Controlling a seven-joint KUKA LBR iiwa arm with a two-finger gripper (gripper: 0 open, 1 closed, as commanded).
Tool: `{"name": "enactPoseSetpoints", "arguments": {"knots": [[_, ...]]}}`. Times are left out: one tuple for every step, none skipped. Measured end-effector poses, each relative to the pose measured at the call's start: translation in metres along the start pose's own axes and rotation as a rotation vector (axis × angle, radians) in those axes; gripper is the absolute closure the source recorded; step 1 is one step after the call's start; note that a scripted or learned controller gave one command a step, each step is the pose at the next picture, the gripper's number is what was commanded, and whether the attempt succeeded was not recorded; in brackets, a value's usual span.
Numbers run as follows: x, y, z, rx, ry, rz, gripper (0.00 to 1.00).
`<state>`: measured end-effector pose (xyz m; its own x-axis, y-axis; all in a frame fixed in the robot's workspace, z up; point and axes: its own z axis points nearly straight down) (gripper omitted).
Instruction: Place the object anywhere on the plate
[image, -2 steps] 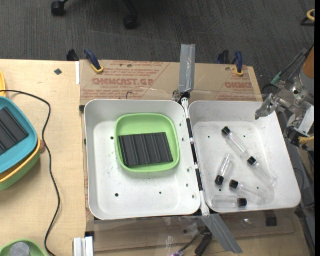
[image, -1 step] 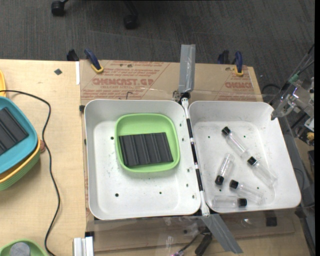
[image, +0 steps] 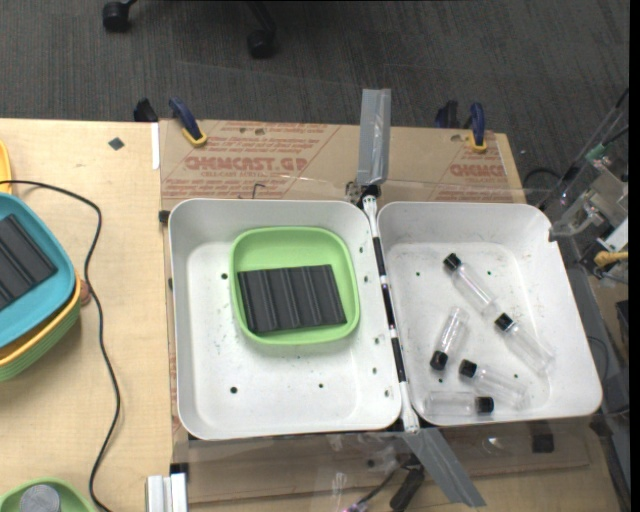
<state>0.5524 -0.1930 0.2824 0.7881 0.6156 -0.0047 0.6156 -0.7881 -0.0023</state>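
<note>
Task objs: five clear vials w/ black caps, all in the right bin (image: 560, 395), right-centre of the frame, none on the plate.

- Vial 1 (image: 472, 283) lies diagonal, cap toward the upper left, in the bin's upper-middle part.
- Vial 2 (image: 525, 340) sits just below and right of it on much the same diagonal, cap at its upper-left end.
- Vial 3 (image: 448, 338) is tilted near-upright in frame, cap at the lower end, left of vial 2.
- Vial 4 (image: 495, 378) has its cap just beside vial 3's cap, body running right.
- Vial 5 (image: 455, 405) lies along the bin's lower wall, cap at its right end.

Can't tell which vial is the one meant.

Green plate (image: 292, 238) is a rounded square in the upper-centre of the left bin (image: 200, 400). A dark ribbed mat (image: 293, 298) lies flat on it, covering most of its floor.

Gripper – state can't be told from this frame.

The two bins touch along a centre seam. They rest on brown printed cardboard (image: 250, 155), clipped at the top by blue clamps (image: 186, 118) – a second clamp (image: 476, 126) is upper right. A grey strip (image: 375, 130) runs up from the seam.

Far left: stacked teal tray (image: 45, 235) on a wooden bench (image: 60, 160), w/ a black cable (image: 100, 350) snaking down. Some metal hardware w/ wires (image: 600, 215) sits at the right edge. Dark carpet (image: 450, 50) lies across the top.
</note>
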Motion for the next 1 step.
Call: {"name": "enactPoseSetpoints", "arguments": {"knots": [[-0.0206,0.0117,0.0109,0.001,0.000,0.282,0.00]]}}
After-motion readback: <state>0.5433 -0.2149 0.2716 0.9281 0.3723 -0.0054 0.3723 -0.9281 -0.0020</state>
